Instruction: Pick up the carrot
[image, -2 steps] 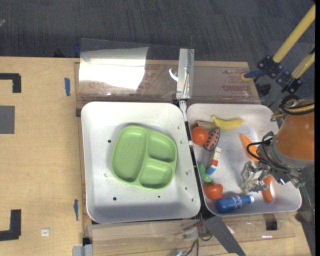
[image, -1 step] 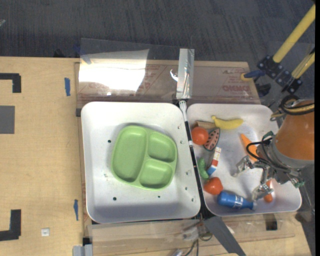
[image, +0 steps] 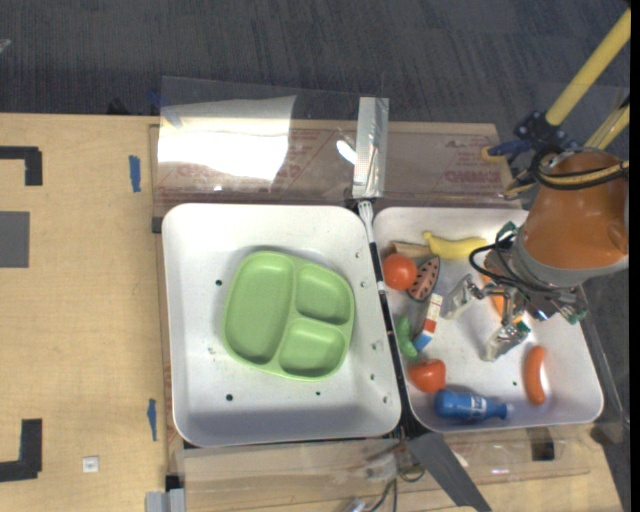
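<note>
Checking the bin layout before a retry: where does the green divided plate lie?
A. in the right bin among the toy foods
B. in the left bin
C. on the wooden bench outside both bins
B: the green divided plate lies flat in the middle of the left bin, while the toy foods lie in the right bin.

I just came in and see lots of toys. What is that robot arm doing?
The grey and orange robot arm's gripper hangs over the right white bin, which holds toy food. The long orange carrot it should pick up lies on the bin floor just beside the gripper, not picked up. The left white bin holds a green divided plate.
</note>
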